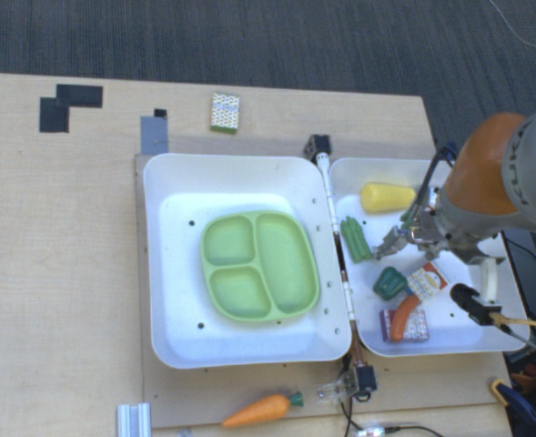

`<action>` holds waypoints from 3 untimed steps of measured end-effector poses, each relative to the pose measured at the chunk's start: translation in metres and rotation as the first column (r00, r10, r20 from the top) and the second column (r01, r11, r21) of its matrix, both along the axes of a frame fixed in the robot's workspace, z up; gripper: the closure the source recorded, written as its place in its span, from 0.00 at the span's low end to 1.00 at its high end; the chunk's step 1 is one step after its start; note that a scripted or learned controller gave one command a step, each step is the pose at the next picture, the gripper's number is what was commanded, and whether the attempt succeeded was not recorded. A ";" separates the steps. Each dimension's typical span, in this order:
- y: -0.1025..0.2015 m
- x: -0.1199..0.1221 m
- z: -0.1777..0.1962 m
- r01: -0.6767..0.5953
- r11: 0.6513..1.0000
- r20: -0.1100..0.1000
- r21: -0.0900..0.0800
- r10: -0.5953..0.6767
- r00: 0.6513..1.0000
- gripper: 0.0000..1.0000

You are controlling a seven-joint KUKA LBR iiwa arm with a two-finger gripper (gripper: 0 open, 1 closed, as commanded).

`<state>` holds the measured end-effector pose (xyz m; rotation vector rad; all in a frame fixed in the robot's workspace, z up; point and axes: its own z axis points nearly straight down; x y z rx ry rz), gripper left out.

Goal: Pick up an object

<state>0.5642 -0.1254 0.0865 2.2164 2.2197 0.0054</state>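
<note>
My gripper (411, 241) hangs low over the middle of the right bin (495, 340). A dark green piece (389, 283) and a white and red packet (426, 282) lie just below it in the view. A long green vegetable (355, 239) rests to its left by the bin's wall. Above it, at the back of the bin, sits a yellow piece (387, 197). An orange-red sausage (401, 318) lies at the front on a small packet (417, 327). I see nothing held in the gripper.
The left bin (172, 244) holds a light green divided plate (259, 266). On the bench lie an orange carrot (259, 411) in front of the bins and a small patterned box (225, 113) behind them. A grey block (155, 135) stands at the left bin's back corner.
</note>
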 end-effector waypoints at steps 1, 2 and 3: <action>0.000 0.002 0.012 0.000 1.000 0.007 -0.001 0.000 1.000 1.00; -0.081 0.045 0.029 -0.001 1.000 -0.001 -0.001 0.001 1.000 1.00; -0.080 0.045 0.029 -0.001 1.000 -0.001 0.000 0.001 1.000 0.00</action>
